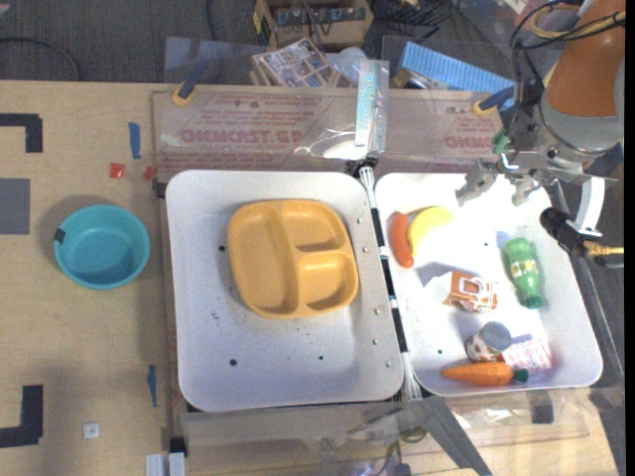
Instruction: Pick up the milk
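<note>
Approach step: claw point(504, 174) spread apart, holding nothing, hovers over right bin point(580, 310) far edge. Milk carton point(470, 292) lies mid-bin, left of green bottle point(523, 271). Next: descend onto carton.

Cut off by the right edge: the grey arm point(593, 58); too small to read: print on the milk point(472, 292) carton; finger spacing of the gripper point(499, 182) unclear.
</note>
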`<state>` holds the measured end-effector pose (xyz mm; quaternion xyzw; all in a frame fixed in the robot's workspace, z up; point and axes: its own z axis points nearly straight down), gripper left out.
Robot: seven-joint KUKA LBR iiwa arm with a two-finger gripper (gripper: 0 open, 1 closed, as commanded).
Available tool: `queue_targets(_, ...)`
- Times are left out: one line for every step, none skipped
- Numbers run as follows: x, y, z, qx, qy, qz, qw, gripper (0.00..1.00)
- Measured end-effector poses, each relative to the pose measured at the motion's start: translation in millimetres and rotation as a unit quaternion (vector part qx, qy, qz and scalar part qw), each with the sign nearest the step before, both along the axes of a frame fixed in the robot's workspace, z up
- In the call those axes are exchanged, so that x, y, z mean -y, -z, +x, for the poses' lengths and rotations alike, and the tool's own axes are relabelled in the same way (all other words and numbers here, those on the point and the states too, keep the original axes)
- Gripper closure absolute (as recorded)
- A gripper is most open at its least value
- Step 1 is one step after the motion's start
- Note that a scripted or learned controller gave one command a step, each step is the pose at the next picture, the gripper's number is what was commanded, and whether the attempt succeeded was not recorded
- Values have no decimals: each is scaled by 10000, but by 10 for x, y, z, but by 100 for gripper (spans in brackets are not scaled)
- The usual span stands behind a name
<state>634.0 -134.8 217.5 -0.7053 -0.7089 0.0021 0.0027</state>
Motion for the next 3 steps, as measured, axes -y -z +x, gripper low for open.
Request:
queue_targets(-392, 766, -787, 2, -1212, 10, 9926, 0)
queue_targets(-66, 1300, -1098, 86, -897, -10, 9959, 0)
queue_targets(-55, 1230, -1089, 78, -900, -11, 9959, 100)
